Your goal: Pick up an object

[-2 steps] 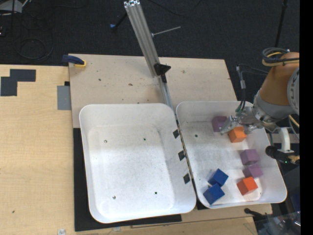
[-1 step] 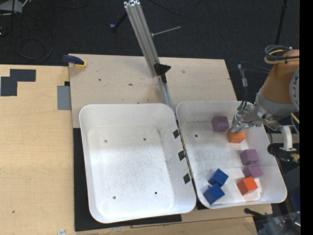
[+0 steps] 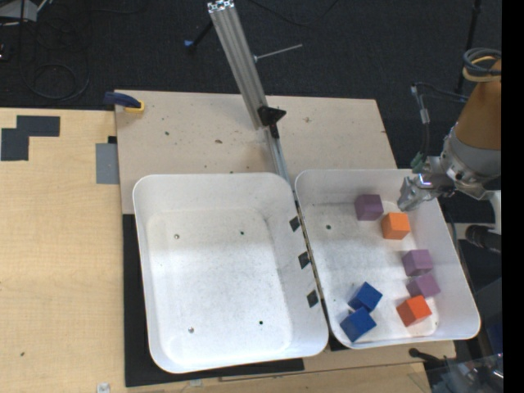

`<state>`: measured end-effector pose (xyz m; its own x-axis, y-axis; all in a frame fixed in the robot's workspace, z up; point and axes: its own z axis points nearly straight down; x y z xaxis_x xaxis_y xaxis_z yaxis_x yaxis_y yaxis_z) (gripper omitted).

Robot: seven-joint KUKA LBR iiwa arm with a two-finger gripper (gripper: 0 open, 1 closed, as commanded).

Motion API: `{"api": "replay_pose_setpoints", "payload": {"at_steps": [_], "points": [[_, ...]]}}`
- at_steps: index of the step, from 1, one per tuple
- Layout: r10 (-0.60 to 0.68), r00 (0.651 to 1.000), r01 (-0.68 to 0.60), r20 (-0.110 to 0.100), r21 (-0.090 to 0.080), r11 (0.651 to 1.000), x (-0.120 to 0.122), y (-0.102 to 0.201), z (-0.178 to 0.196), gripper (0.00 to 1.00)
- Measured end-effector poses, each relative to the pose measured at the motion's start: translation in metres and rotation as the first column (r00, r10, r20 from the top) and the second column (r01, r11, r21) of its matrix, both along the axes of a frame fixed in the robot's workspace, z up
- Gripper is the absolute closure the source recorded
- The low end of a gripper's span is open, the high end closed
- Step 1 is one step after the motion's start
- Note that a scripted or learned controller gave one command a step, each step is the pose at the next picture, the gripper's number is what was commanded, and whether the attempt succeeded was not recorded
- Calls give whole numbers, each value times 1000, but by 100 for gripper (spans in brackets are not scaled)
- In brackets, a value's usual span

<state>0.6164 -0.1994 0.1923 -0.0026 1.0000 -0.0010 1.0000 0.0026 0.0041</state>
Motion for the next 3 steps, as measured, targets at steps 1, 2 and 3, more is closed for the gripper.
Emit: {"api": "replay_pose_setpoints", "payload": {"at_steps": [1, 2, 3], "points": [[0, 1000, 0, 0, -1, 1000, 1, -1, 53, 100], [2, 1000, -2, -6, 3, 1000, -8, 47, 58, 100], [1, 1000, -1, -9, 4, 1000, -17, 97, 46, 100]]}}
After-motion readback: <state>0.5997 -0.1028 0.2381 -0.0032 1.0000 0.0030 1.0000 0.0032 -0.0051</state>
